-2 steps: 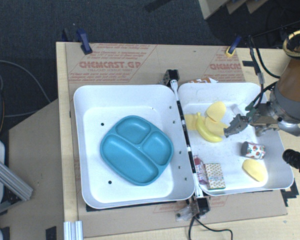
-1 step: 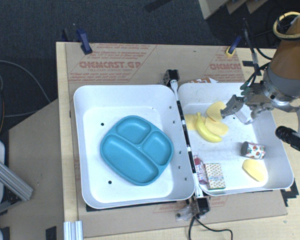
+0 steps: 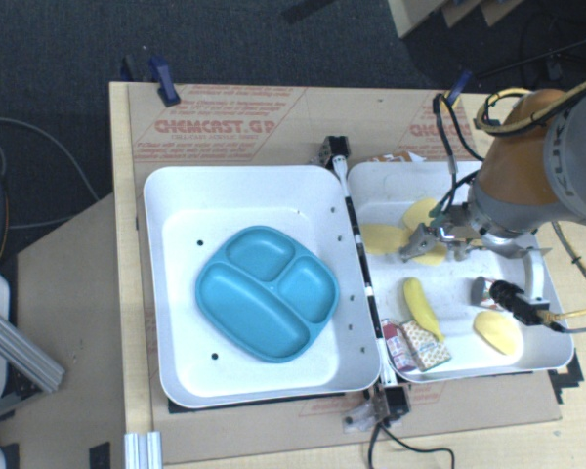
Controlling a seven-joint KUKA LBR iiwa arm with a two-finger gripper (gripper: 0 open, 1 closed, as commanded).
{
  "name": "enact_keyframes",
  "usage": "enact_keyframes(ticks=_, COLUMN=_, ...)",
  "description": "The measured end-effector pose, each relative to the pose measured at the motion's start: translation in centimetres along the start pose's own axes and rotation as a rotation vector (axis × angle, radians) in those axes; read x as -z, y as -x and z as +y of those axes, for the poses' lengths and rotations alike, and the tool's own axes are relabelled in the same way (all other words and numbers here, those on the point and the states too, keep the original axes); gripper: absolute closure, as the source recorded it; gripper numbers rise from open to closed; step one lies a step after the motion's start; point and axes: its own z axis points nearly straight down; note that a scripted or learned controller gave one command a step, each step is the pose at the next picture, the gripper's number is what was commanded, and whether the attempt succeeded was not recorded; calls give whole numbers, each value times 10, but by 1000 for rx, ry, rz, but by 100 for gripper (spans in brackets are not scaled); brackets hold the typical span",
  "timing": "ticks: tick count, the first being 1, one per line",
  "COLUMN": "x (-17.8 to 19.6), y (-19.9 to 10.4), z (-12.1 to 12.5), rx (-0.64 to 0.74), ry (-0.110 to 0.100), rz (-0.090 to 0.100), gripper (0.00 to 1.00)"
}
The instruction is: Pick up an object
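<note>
A dark blue-grey carpeted floor [image 3: 225, 22] surrounds the pale wooden bench [image 3: 127, 262], whose top carries a brown cardboard sheet with red print [image 3: 215, 125]. A blue clamp [image 3: 162, 79] grips its far left corner. Black cables [image 3: 39, 149] curl left.

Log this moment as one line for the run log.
arm: over right bin | gripper: low, by yellow pieces | banana: lying loose | blue tray: in left bin | pick: not confirmed

Yellow banana [image 3: 422, 308] in right bin [image 3: 391, 179]
</note>
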Motion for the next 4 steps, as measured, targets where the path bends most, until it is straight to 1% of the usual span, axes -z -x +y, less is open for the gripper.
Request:
enact_keyframes(ticks=1, x=-11, y=-19, z=-37, rx=-1, ry=-1, rz=1, gripper=0)
enact_keyframes(ticks=2, x=-15, y=-30, z=-64, rx=-1, ry=-1, rz=1, gripper=0)
enact_keyframes(ticks=3, x=-5, y=-30, z=-64, rx=-1, ry=1, rz=1, gripper=100)
enact_keyframes(ticks=4, x=86, y=-105, z=-36, rx=2, ry=2, rz=0, gripper=100)
